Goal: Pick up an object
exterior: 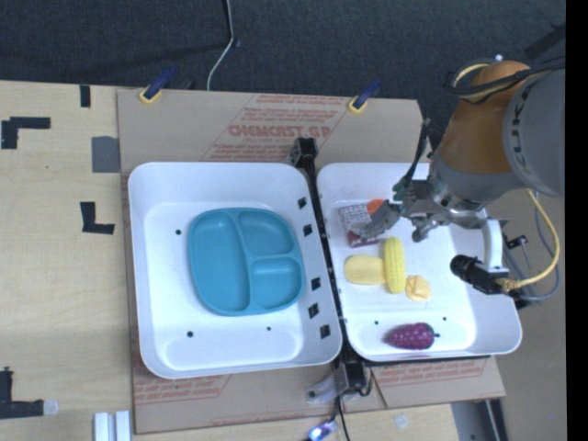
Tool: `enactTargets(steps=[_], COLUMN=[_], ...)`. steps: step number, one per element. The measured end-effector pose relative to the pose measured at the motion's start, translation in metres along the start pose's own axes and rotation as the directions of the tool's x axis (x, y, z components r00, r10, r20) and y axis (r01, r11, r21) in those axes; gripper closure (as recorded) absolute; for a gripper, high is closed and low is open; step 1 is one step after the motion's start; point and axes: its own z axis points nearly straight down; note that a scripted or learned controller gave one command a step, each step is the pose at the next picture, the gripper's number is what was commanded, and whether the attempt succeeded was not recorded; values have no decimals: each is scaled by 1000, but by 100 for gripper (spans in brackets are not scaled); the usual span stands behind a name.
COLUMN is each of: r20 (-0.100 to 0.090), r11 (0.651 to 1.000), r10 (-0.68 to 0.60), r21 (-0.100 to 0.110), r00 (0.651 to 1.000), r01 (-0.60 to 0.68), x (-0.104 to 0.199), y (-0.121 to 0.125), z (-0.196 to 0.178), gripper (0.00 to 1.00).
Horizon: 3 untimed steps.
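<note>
My gripper (401,230) hangs over the back half of the right bin (491,338), fingers spread open with nothing between them. One finger (375,228) reaches over a grey packet (353,217), beside a small orange piece (375,206). Just in front of the gripper lies a corn cob (393,263), with a yellow lemon-like piece (364,270) touching its left side. A small yellow piece (418,288) lies to the cob's right. A purple fruit (410,336) rests near the bin's front wall.
The left bin (147,191) holds a blue divided plate (246,260). A black clip divider (312,219) runs between the bins. Cables and a black fitting (478,274) hang off the arm at the right bin's right side.
</note>
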Motion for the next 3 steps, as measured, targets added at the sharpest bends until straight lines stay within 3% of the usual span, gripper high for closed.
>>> enactTargets(steps=[1, 3], r20=[1, 2], r11=[1000, 1000], r10=[-2, -2], r21=[-11, -11], r00=[1000, 1000], r01=[2, 2], x=[0, 2], y=[3, 12], z=[-6, 99], gripper=[0, 0])
